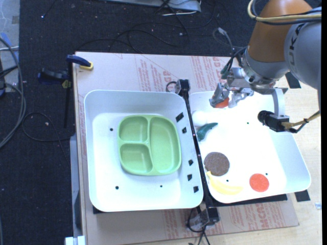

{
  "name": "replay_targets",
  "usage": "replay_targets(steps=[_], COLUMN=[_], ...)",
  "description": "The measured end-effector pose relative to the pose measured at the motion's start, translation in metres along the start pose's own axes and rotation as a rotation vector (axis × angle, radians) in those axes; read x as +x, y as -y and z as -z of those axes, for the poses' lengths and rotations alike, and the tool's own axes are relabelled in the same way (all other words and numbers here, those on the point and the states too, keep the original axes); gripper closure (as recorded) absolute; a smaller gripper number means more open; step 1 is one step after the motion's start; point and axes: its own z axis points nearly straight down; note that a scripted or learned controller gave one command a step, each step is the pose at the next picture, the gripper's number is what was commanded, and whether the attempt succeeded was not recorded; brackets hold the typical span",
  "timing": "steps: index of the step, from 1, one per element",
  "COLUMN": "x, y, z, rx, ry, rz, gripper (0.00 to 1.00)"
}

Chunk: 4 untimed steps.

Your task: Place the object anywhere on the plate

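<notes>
Two white bins: the left bin (pixel 97 137) holds one green plate (pixel 149 144). The right bin (pixel 286 152) holds a teal piece (pixel 206 130), brown disc (pixel 217 163), banana (pixel 225 187) and red disc (pixel 259 182). The gripper (pixel 225 100) is clamped on a partly hidden orange object (pixel 220 103) above the right bin's far-left corner.

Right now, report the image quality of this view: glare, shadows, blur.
Camera view: even lighting, soft shadows; the white right bin is nearly washed out, hiding its white object; a bright highlight on the arm's orange band; the hand looks slightly blurred; the green plate is sharp.
</notes>
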Motion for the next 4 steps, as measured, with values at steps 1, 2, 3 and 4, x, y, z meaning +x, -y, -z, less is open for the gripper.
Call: replay_targets(steps=[1,2,3,4], x=[0.05,0.099,0.146,0.19], y=[0.032,0.068,0.097,0.136], z=[-0.01,-0.015,-0.023,-0.014], rx=[0.001,0.001,0.001,0.0], ry=[0.0,0.0,0.0,0.0], rz=[0.001,0.001,0.001,0.002], gripper=[1.0,1.0,1.0,1.0])
